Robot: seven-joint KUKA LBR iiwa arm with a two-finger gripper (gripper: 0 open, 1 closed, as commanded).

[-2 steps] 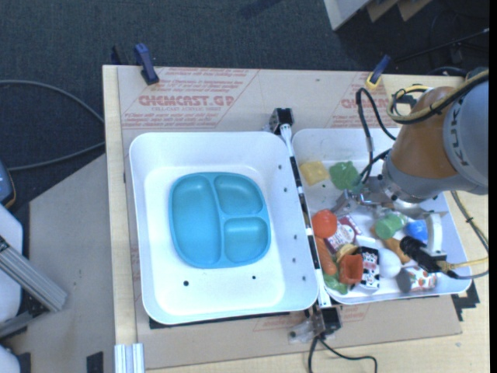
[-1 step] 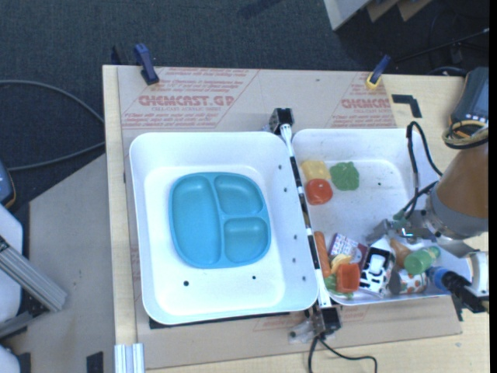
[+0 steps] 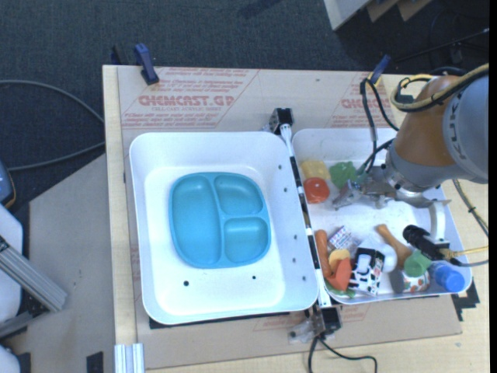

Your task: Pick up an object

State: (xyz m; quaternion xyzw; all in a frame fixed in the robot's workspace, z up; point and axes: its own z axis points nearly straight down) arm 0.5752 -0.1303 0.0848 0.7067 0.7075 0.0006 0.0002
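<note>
Approach step: gripper (image 3: 359, 193) hangs low in the right bin (image 3: 450, 216) near its far-left corner, beside the green toy (image 3: 342, 172) and red ball (image 3: 316, 188). Can't tell its opening or whether it holds anything. Next move, my guess: centre on one target, descend, then close.

A sky-blue divided plate (image 3: 220, 217) lies in the white left bin (image 3: 147, 162). The white right bin (image 3: 326, 140) holds a red-orange ball (image 3: 316, 189), a green piece (image 3: 341, 172), a yellow piece (image 3: 314, 167), a black-and-white patterned box (image 3: 366, 271) and a blue cap (image 3: 448, 277). The desk (image 3: 225, 95) is tan with red lettering.
</note>
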